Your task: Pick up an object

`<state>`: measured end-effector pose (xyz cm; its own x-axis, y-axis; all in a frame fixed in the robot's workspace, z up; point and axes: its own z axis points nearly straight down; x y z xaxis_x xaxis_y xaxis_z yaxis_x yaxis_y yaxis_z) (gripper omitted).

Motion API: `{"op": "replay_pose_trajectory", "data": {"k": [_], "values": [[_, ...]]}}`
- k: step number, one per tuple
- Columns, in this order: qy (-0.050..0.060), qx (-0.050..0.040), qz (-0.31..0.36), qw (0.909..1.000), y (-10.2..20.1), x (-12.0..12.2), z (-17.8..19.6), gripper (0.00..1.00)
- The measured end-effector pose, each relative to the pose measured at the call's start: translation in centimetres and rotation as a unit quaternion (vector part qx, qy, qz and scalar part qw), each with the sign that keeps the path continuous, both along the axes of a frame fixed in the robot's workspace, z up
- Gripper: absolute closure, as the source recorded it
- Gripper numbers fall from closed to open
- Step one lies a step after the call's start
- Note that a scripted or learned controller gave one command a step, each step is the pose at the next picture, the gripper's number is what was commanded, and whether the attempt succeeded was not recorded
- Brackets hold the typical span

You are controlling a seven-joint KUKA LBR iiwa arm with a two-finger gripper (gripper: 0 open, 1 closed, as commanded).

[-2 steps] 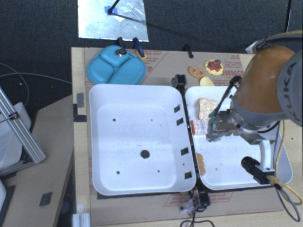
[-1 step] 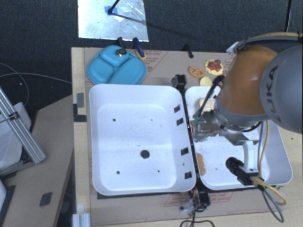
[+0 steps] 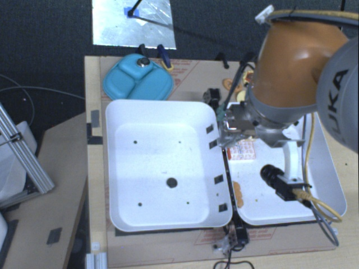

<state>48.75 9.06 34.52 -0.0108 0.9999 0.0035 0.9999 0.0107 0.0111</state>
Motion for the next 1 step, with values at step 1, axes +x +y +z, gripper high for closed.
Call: {"op": "replay_pose_trajectory", "data": {"k": [1], "values": [[0.000, -0.0011, -0.006, 1.0000, -3.72, 0.00, 7.25, 1.00]]}}
